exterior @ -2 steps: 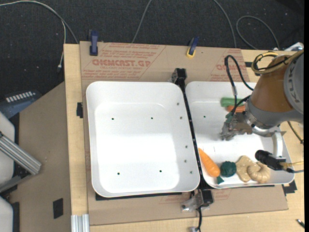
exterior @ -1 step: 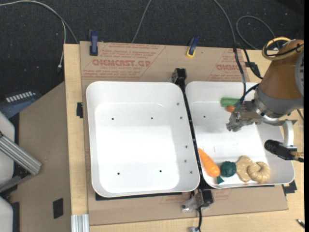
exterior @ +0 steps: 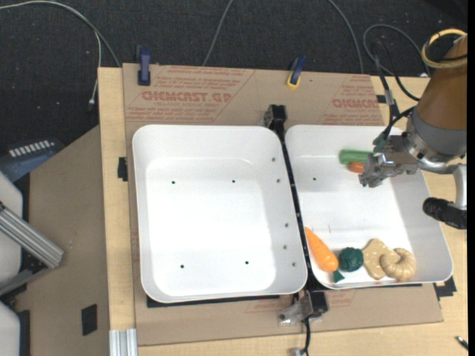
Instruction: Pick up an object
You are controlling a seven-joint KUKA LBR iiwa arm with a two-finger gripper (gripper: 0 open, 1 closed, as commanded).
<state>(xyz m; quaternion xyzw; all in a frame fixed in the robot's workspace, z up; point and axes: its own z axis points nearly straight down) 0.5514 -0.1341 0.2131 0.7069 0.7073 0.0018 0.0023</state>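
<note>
The gripper (exterior: 373,170) is seen low over the right bin (exterior: 423,232), near its far edge; whether anything is pinched cannot be told. A green piece (exterior: 353,156) with an orange bit (exterior: 358,167) is found just beside it, to its left. A carrot (exterior: 322,250), a teal lump (exterior: 350,259) and a tan pastry (exterior: 389,261) are grouped along the near edge. The left bin (exterior: 215,213) is set alongside.

Bright even overhead light, soft shadows, sharp focus.

A cardboard-covered bench (exterior: 223,99) bears two white bins (exterior: 215,213) (exterior: 415,228) side by side.
</note>
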